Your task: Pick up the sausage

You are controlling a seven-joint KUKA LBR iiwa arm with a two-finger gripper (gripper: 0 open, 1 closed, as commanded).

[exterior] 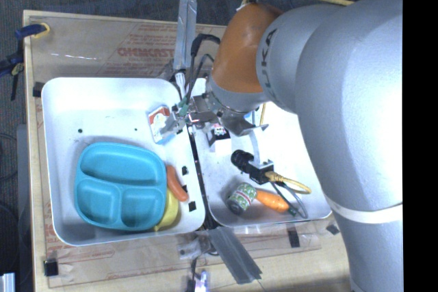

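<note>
One stubby reddish-orange sausage (pixel 176 183) at white left bin's (pixel 96 109) right edge, well apart from gripper (pixel 179 111) near back-right corner; can't tell grip.

arm (pixel 328 78): reaches in from the right, bulk high | wrist (pixel 236 94): angled down-left | gripper (pixel 185 111): low, pointing left

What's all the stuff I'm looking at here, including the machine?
plate: one, blue, left bin
sausage: one, orange-red, left bin, at the plate's right edge
yellow thing: one, left bin, at the plate's lower right corner
packet: one, white and red, left bin, upper right
can: one, green, right bin
carrot: one, orange, right bin, right of the can
arm: one, grey with orange band, from the right
gripper: one, by the packet
</note>
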